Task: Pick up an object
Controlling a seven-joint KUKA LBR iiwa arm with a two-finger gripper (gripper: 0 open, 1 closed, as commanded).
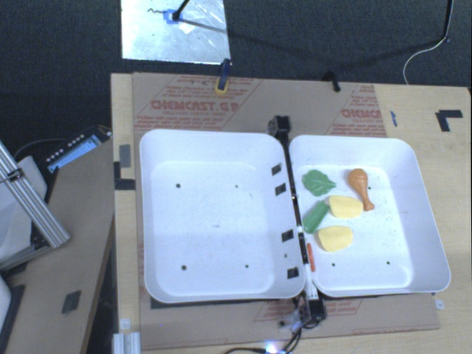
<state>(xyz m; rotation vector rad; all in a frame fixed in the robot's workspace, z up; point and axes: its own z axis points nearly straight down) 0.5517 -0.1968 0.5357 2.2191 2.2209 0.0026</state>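
Judging from the layout, still at the very first step: choosing a target and making the approach, with nothing lifted yet. Lying in the right bin (413,220), all in its left half, close to the divider shared with the left bin (214,220): a green leaf piece (318,182) at the far side, an orange drumstick (361,187) to the right of it and a little apart, a yellow piece (345,206) just near of these, a green pod (316,217) touching or almost touching that yellow piece on its left, and a second yellow piece (335,237) nearest of all, just beside the pod. Also a thin red thing (311,257) right against the divider, too small to name. Impossible to tell how wide the jaws stand, or whether anything is between them. For the next move, probably best to pick the drumstick, being the most separate of the group and offering free space on its right side; then to come down from above with the jaws wide, across the narrow shaft and not along it. Harder to take cleanly: the pod and the two yellow pieces, packed together, with a risk of pushing one neighbour while closing on another.
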